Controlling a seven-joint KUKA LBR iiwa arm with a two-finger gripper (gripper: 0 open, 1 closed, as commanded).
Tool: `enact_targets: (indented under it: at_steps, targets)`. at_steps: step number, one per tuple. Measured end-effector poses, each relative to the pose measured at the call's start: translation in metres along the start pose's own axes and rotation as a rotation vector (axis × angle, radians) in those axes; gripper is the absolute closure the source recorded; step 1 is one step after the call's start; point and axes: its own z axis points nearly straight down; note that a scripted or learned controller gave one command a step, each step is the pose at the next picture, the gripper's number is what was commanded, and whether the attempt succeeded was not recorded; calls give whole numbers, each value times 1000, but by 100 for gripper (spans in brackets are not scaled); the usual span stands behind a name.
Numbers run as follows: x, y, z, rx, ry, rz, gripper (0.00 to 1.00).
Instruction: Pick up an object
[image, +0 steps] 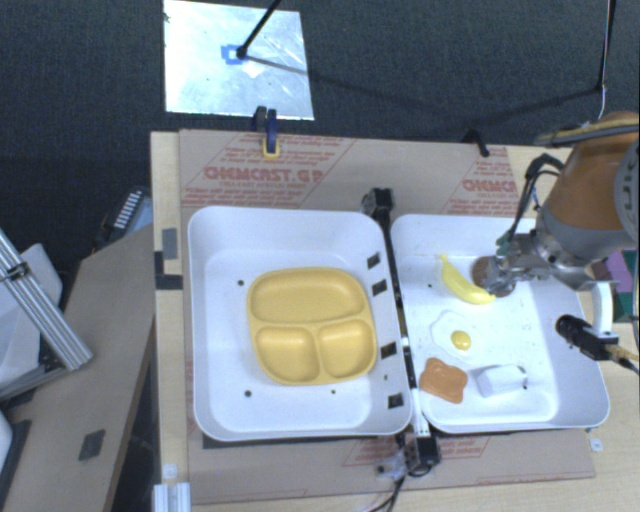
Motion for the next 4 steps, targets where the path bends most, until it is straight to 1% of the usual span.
enact_targets:
  at_steps: [1, 2, 4]
  targets:
    - [7, 5, -47, -3, 0, -3, 100]
    - [7, 6, -73, -2, 0, -3, 100]
    - [103, -24, -88, 2, 4, -8, 100]
